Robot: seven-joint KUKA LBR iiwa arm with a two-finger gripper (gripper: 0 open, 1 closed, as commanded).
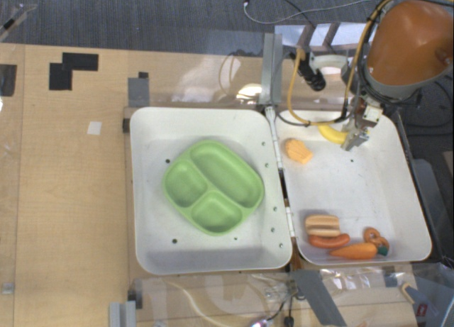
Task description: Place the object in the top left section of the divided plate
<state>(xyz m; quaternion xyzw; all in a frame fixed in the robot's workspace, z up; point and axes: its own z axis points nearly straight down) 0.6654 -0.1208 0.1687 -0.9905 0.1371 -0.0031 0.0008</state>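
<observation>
Standing unstarted, by judgement: nothing is seen in the green divided plate (213,186), which lies in the left bin (149,247).

Camera view: one gripper (355,138) is poised at the right bin's (415,226) 12 o'clock, touching one banana (330,132); whether it is clenched cannot be told. Counted besides: one orange piece (299,151), one hot dog (323,224), one sausage (328,240), one carrot (354,251), one small orange item (374,236).

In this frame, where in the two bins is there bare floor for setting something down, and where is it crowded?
Free: the middle of the right white bin, between the orange ridged toy and the toy hot dog; the left white bin's corners around the green divided plate. Crowded: the right bin's near edge, and its far end by the yellow banana and end effector.
</observation>
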